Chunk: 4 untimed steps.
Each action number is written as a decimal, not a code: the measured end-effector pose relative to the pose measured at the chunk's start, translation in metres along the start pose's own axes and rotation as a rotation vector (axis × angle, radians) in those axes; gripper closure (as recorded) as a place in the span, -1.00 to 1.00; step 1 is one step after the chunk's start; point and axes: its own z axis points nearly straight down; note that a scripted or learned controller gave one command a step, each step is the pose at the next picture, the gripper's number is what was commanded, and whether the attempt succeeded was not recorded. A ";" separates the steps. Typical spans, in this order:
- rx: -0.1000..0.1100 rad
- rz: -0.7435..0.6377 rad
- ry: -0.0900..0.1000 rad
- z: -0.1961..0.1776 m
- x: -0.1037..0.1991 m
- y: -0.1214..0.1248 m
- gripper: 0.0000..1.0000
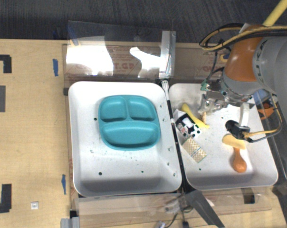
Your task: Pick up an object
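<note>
Orange-and-yellow piece (pixel 237 158) lies near the right bin's (pixel 264 175) front. Farther back, a short yellow bar (pixel 195 116) lies slanted, touching a black-and-white item (pixel 185 125) above a speckled packet (pixel 196 150). The gripper (pixel 211 103) hangs just right of the bar's far end; its grip state cannot be told.

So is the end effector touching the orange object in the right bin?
Apart. Camera view shows bare white bin floor between the end effector and the orange object.
</note>
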 end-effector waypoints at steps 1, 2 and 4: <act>0.011 -0.041 -0.001 -0.015 -0.001 -0.012 1.00; -0.010 -0.113 0.001 0.022 -0.011 -0.024 1.00; 0.033 -0.076 -0.005 0.045 -0.006 0.033 -1.00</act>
